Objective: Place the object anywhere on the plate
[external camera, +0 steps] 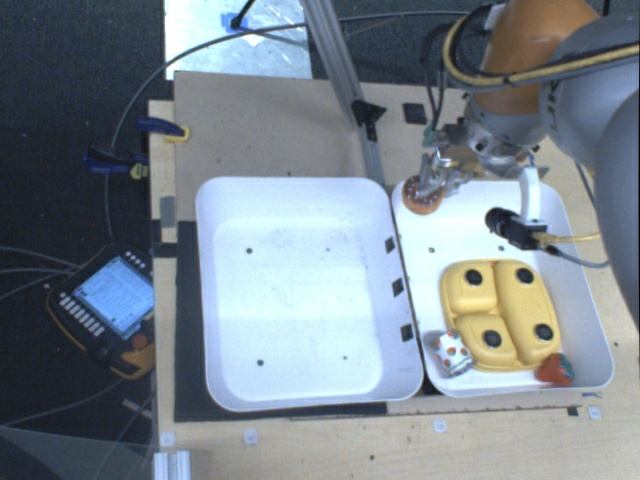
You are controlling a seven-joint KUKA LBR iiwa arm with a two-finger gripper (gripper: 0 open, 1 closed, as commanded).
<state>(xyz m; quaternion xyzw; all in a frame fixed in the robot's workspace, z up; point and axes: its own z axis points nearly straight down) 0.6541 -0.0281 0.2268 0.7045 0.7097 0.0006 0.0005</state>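
Note:
A yellow plate [500,313] with three compartments lies in the right bin [585,298], towards its front. A small round brown object [422,201] sits at the bin's far left corner, against the rim. My gripper [436,180] hangs right over that brown object, its tip touching or almost touching it. A small white and red object [451,353] lies at the plate's front left edge. A small red object [553,370] rests at the plate's front right corner.
The left bin [295,288] stands beside the right one. A black fitting with a yellow cable [512,228] hangs from the arm over the right bin's far side. A metal pole [340,68] slants down at the back. A handheld pendant [108,298] lies off the bench to the left.

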